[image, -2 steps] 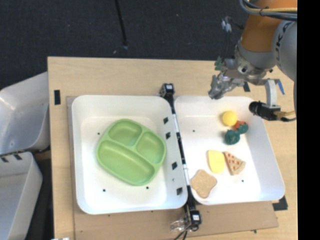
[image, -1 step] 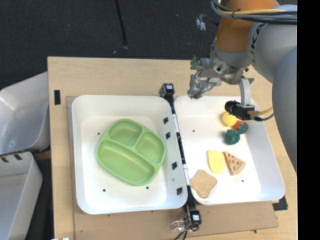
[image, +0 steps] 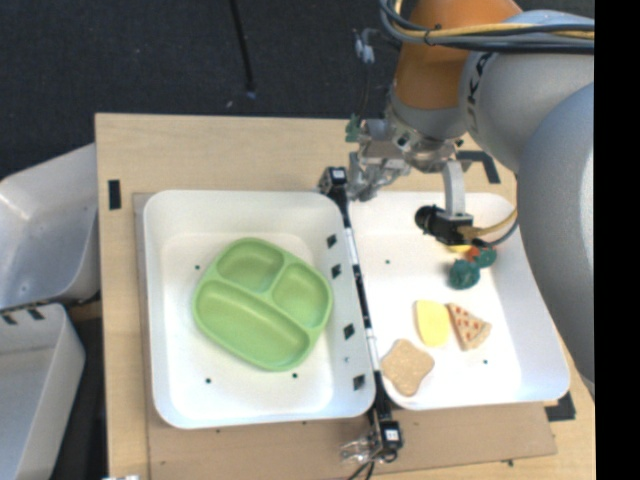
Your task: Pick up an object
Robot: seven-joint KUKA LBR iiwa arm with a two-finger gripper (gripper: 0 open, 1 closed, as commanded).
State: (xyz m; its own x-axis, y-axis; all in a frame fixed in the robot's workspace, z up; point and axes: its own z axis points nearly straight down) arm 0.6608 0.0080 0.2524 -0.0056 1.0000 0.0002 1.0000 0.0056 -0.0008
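Camera view: gripper (image: 385,173) at right bin (image: 520,373) far edge, grip state indiscernible; pizza slice (image: 467,326), cheese (image: 432,323), bread (image: 407,366) near front.

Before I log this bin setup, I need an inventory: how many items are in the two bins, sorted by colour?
Green: 1, divided plate in the left bin
Teal: 1, small toy in the right bin
Yellow: 1, cheese slice
Red-orange: 1, pizza slice
Tan: 1, bread slice
Total: 5
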